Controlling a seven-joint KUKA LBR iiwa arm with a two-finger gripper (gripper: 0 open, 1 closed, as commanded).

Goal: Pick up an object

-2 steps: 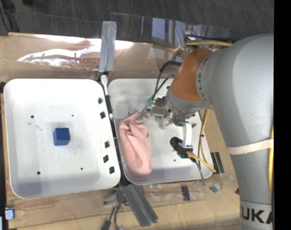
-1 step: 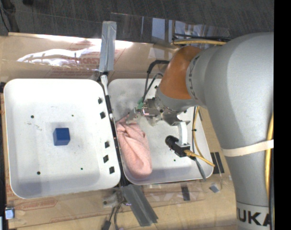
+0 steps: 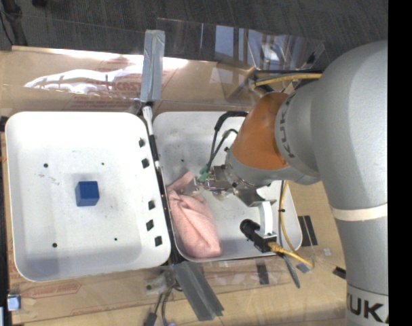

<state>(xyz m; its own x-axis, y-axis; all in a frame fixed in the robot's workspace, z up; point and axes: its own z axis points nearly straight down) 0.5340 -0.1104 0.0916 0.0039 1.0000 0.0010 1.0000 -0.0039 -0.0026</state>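
Two shallow bins sit side by side, and the right bin (image 3: 192, 124) serves as the landmark for everything that matters. Over its middle and far side looms the grey arm (image 3: 341, 134), reaching in from the right with its orange band (image 3: 260, 138) hanging above the bin floor. Against the right bin's left wall, running from about mid-wall down to its near-left corner, lies a pink cloth bundle (image 3: 195, 224); its long axis runs roughly along that wall, tilted a little, with the upper end the narrower one. The gripper (image 3: 207, 180) sits low in the right bin, just right of and above the bundle's upper end, seemingly touching or nearly touching it; cables and the wrist body hide how the tool's end stands, so whether anything is caught there cannot be told. The bundle therefore lies down and to the left of the gripper, toward the bin's near-left corner, and any grasp would likely need to shift that way along the cloth's length. Left of the right bin, in the left bin (image 3: 29, 134), rests a small blue cube (image 3: 87, 193), well apart from the gripper.
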